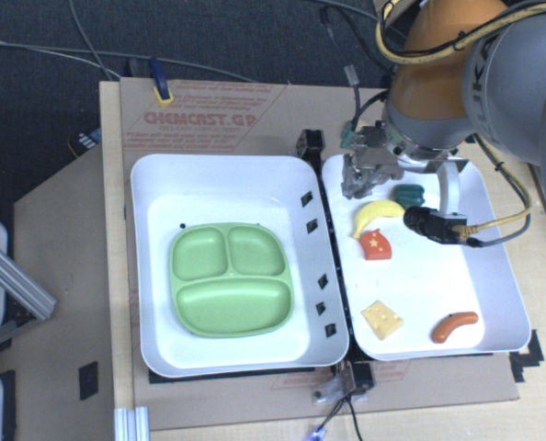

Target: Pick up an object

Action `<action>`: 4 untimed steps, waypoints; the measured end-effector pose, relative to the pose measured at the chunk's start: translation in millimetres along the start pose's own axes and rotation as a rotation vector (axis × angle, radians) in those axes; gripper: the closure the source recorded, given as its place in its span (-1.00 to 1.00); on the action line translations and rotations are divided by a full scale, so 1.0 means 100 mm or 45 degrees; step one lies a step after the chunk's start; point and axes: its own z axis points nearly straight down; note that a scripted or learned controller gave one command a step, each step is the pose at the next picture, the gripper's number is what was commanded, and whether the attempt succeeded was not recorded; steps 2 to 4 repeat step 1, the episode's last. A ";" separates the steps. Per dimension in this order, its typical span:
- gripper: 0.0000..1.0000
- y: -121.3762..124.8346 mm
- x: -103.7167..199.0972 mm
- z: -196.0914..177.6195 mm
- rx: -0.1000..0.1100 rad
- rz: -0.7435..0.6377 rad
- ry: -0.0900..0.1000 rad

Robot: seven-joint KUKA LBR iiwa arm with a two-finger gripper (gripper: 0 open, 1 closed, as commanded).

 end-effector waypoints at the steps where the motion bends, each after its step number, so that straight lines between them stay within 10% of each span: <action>1: 1.00 0.01 0.48 0.14 0.006 0.003 -0.001; 4: 1.00 0.01 0.48 0.14 0.006 0.003 -0.001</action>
